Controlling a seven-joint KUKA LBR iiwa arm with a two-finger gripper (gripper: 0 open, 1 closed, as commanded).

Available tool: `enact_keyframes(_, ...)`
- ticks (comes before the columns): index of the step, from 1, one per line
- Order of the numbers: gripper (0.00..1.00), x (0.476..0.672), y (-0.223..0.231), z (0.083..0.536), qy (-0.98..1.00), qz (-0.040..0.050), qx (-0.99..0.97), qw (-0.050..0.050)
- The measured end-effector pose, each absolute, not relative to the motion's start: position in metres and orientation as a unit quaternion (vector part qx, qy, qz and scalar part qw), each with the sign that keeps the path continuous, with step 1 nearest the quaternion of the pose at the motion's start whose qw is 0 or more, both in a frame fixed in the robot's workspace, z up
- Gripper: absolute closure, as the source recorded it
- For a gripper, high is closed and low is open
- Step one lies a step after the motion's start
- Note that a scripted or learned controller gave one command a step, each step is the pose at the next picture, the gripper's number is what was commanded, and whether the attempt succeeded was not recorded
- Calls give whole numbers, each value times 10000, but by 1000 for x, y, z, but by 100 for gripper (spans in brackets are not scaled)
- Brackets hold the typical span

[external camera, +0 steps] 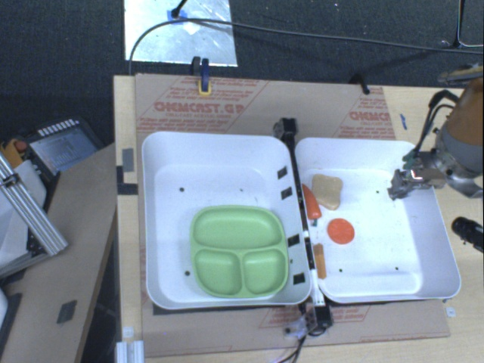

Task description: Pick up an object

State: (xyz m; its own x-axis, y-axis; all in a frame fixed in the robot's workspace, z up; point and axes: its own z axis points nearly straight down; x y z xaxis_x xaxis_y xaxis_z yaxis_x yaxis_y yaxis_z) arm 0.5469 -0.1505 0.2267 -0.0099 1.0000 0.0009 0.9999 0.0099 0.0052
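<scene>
In the right bin (423, 278) lie a tan bread-like piece (327, 191), a round orange-red disc (340, 231), an orange carrot-like stick (311, 203) against the left wall, and a small brown stick (320, 260) lower down. My gripper (401, 185) hovers at the bin's right side, well to the right of the tan piece, with nothing seen between its fingers.
The left bin (162, 165) holds a green three-compartment plate (239, 249). Black clips (287, 129) join the bins along the middle wall. Cardboard lies under both bins, and a cable crosses the floor behind.
</scene>
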Motion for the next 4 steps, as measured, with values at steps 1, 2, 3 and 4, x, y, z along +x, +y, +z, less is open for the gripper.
enact_keyframes(1, 100, 571, -95, 226, 7110, 22, 7032, 10)
enact_keyframes(2, 100, 576, -47, 233, 7105, 18, 7037, 4)
enact_keyframes(3, 100, 581, -2, 232, 7103, 18, 7039, 4)
enact_keyframes(4, 100, 594, 52, 221, 7106, 15, 7036, 1)
